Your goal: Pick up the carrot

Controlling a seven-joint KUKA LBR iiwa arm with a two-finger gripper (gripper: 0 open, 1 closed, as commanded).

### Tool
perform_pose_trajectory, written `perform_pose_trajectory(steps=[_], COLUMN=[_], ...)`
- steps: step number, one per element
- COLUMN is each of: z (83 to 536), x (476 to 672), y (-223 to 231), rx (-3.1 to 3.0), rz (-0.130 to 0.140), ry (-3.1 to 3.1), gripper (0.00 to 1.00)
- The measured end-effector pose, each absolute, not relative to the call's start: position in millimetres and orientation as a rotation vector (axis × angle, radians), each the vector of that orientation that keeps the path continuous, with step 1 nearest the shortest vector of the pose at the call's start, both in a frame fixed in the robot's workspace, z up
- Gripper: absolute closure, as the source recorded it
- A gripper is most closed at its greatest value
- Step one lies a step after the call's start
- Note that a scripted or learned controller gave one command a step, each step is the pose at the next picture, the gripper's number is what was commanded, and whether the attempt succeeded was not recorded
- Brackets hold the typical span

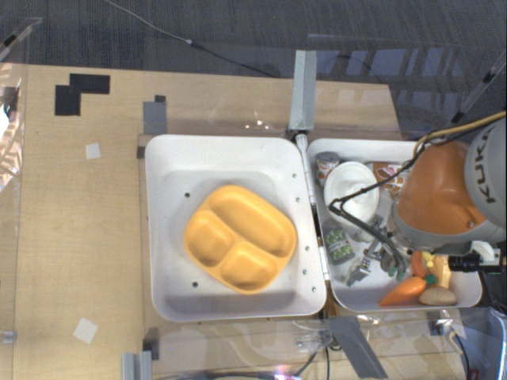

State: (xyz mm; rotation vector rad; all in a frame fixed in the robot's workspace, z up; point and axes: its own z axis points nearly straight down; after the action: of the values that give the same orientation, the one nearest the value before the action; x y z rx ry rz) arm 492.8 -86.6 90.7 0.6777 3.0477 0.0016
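Bench: pale wood bench (71, 236) under a slanted overhead view, with dark floor beyond its far edge and black tape marks (79, 92) near the far left corner.
Left bin: white shallow left bin (166, 212) holding a yellow divided plate (240, 237) with three hollows, lying a little askew at its middle.
Right bin: white right bin (467, 295), just beside the left one across a thin divider, crowded with small things.
Carrot: orange carrot (404, 290) lying flat near the right bin's front wall, its thick end toward the right, its point toward the left.
Neighbours of the carrot: a beige rounded piece (437, 296) touches or nearly touches its right end; a yellow toy (440, 269) with red and green bits sits just behind it.
Other contents: a white bowl (352, 192) stands toward the far side of the right bin, a small can (326, 165) beside it at the far left corner, and a green speckled packet (339, 245) near the divider.
Arm: grey with an orange band (436, 188), reaching in from the right and covering much of the right bin's far right part; a black cable (360, 212) loops across the bowl.
Gripper: gripper (371, 261) low in the bin, between the packet and the carrot, left of and just behind the carrot's point; its metal parts blur into clutter, so how far it is spread cannot be told, and nothing can be made out in its grasp.
In the way: the yellow toy and beige piece crowd the carrot's thick end, and the front wall runs close along it.
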Motion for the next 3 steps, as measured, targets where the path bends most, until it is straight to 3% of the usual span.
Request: perform_pose_trajectory(steps=[1,2,3], z=[151,90,187], x=[490.1,491.8,500.0], y=[-123,-114,-189], rx=[0.4,-0.134,0.028], rz=[-0.002,-0.004,-0.012], ry=[3.103,3.123,3.123], gripper=[0.0,0.0,0.0])
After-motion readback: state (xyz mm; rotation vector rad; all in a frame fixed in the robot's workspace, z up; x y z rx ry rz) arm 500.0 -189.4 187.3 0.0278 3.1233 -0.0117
